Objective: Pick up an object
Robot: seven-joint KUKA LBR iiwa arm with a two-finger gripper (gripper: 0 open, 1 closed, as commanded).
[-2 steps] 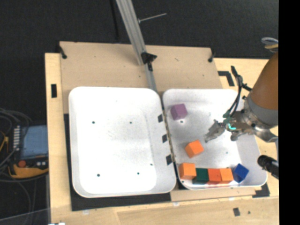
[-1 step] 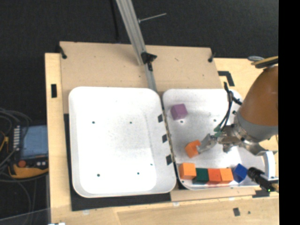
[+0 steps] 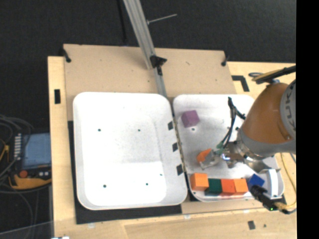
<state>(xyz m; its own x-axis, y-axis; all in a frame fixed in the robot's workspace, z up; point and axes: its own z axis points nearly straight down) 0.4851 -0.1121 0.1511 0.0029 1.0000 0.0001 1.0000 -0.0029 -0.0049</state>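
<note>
Two shallow white bins side by side on the bench. Left bin: bare white floor, a few dark specks. Right bin, touching the left along a shared edge: purple cube near the far left corner, alone on open floor, well apart from the rest. Along the near wall, a row from left to right: orange block, dark green block, a second orange block, a lighter orange block, then a blue block partly hidden under the arm. Just beyond that row, a small orange piece at the gripper, long axis tilted, running from near left toward far right. Jaws close about that orange piece, apparently touching it; whether truly clamped, too small and blurred to tell. Grey arm with orange band over the bin's right half.
</note>
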